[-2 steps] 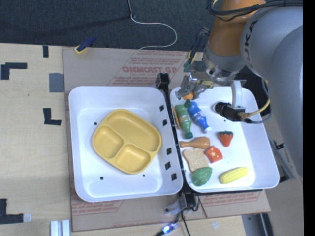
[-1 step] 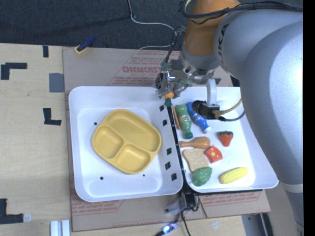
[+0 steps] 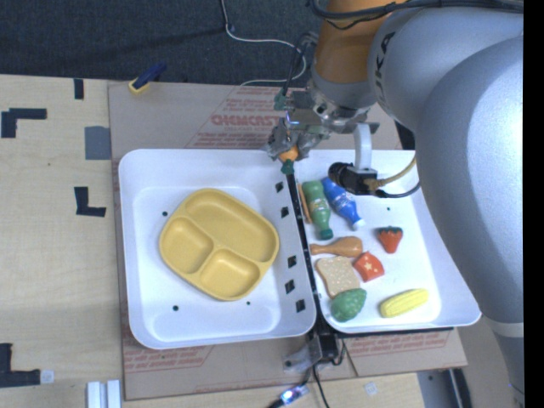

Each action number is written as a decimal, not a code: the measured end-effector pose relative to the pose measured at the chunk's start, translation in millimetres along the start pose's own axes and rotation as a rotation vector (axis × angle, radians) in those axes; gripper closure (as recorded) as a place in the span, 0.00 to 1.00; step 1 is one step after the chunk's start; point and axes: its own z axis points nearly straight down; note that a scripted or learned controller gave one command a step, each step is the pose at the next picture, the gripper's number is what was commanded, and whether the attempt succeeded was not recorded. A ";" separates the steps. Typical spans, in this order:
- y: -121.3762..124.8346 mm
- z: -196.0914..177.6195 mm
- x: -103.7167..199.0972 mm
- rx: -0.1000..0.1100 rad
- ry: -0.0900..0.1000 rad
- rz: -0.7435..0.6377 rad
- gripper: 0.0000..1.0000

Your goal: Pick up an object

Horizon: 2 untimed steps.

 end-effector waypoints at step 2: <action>-1.1 20.6 -1.8 0.003 -0.003 0.003 1.00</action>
